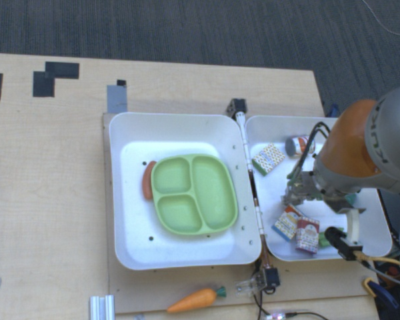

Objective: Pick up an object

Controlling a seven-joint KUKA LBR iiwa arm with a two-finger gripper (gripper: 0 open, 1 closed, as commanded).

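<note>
Gripper [297,197] hangs over the middle of the right bin [272,191], low among the clutter. From this slanted look-down I cannot tell whether it is spread or pressed together, and I see nothing pinched in it. The nearest candidate is a small carton [287,224] just below the gripper in the frame and a touch to the left. It lies close beside the gripper, though I cannot say whether they touch. Its long axis looks tilted, running roughly from upper right to lower left. A red carton [307,235] lies against its right side, so I judge that a closing grip across the pair would catch both or push one aside. A small green thing [323,239] sits just right of the red carton, too hidden to name. Further up the bin a patterned box [268,157] lies up and to the left of the gripper, and a small can [295,145] almost straight above it. Both are apart from the cartons. The arm [350,145] covers the bin's right half, so I cannot see what lies there. The left bin [130,199] holds a green divided plate [193,195] with a red sausage [147,180] tucked against its left rim, well away from the gripper. A carrot [197,300] lies on the bench [47,199] below the bins.
</note>
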